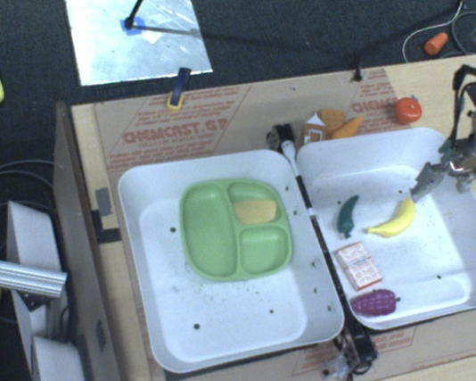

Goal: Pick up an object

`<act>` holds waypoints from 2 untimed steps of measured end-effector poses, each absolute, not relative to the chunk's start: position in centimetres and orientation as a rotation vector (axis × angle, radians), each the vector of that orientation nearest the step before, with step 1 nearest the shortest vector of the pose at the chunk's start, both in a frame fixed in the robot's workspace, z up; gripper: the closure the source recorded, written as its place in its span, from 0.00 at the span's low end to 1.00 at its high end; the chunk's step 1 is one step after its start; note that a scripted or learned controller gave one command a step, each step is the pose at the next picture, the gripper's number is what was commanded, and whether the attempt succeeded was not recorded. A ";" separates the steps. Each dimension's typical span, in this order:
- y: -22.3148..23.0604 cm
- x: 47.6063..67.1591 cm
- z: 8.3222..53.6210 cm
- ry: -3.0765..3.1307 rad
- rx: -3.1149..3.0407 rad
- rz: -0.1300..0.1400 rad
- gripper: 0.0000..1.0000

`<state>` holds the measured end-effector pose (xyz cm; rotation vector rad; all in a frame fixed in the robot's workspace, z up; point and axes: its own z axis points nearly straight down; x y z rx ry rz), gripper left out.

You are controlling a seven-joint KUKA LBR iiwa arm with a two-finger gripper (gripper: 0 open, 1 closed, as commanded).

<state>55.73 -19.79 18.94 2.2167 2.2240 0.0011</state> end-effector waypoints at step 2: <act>-19.0 57.8 9.9 2.227 2.212 0.003 1.00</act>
